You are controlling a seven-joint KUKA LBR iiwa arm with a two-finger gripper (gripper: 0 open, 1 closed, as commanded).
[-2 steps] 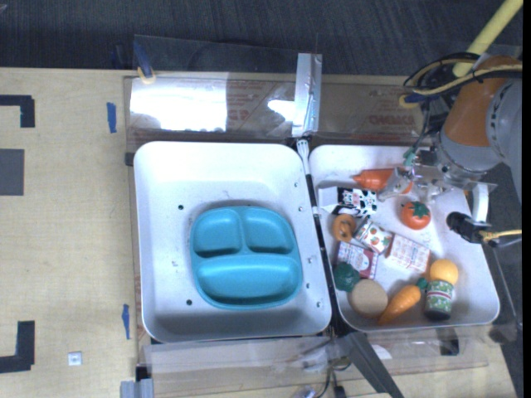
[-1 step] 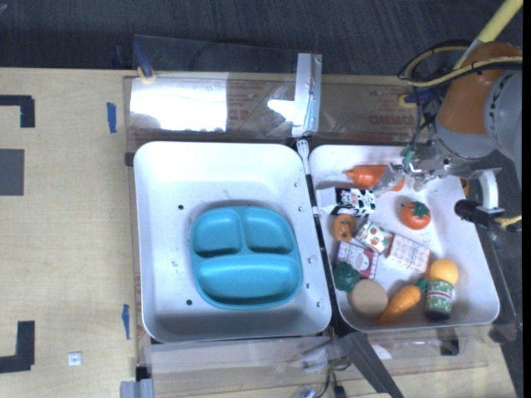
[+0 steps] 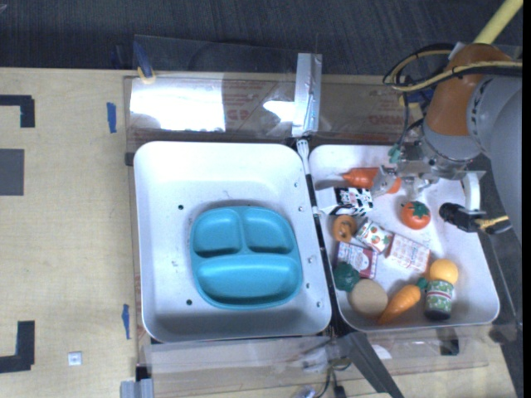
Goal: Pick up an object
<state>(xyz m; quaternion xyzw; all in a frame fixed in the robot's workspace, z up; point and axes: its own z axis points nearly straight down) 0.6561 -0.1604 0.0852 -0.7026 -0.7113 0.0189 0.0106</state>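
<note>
— Where are you?

— My gripper (image 3: 400, 172) hangs low over the right bin (image 3: 489, 309), at its far end. My arm comes in from the right, with the orange band above my wrist.

— Spread or pressed together?

— I cannot tell. My own wrist covers that part from above, and I see nothing that I could call held.

— What lies nearest?

— A toy carrot (image 3: 362, 177), just to my left and close to the far wall. A black-and-white carton (image 3: 354, 197) sits right beside it, on the near side. A toy tomato (image 3: 415, 214) with a green top lies near me, toward the middle of the bin.

— And the other toys?

— A round orange fruit (image 3: 344, 228) rests by the left wall. Three red-and-white packets (image 3: 375, 236) are strewn across the middle, close together. A dark green piece (image 3: 344, 276) sits nearer the front, with a beige egg-shaped toy (image 3: 368, 297) just beside it. That one touches a second carrot (image 3: 401, 299), which lies at a slant. At the front right there is a yellow lemon (image 3: 444, 270) with a small jar (image 3: 439, 298) just in front of it.

— And the other side?

— The left bin (image 3: 158, 172) holds a blue divided plate (image 3: 245, 255), lying flat in the middle, well apart from me.
</note>
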